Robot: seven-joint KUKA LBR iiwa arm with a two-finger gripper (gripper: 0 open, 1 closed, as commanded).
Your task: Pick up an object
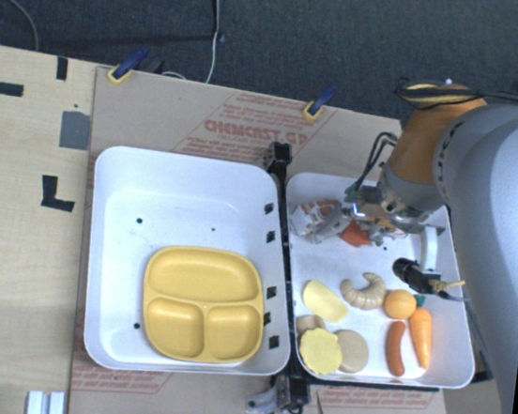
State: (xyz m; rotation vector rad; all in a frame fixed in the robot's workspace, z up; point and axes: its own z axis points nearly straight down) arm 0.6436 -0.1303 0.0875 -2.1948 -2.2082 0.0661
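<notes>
Glossy white plastic for both bins (pixel 115 182), smooth-walled. Matt yellow plastic for the divided tray (pixel 204 303). Brown printed cardboard (pixel 241 128) beneath, dull and flat. Pale wood-grain counter (pixel 7 253), low sheen. Smooth, shiny plastic on the toy carrot (pixel 421 334) and orange (pixel 399 304). Satin grey casing on the arm (pixel 515 207).

A yellow divided plate (pixel 204 302) lies in the left bin (pixel 115 182). Right of it, the right bin (pixel 461 361) holds a croissant (pixel 364 290), carrot (pixel 421 334) and sausage (pixel 396 347); the hand (pixel 357 219) hangs above the croissant.
</notes>
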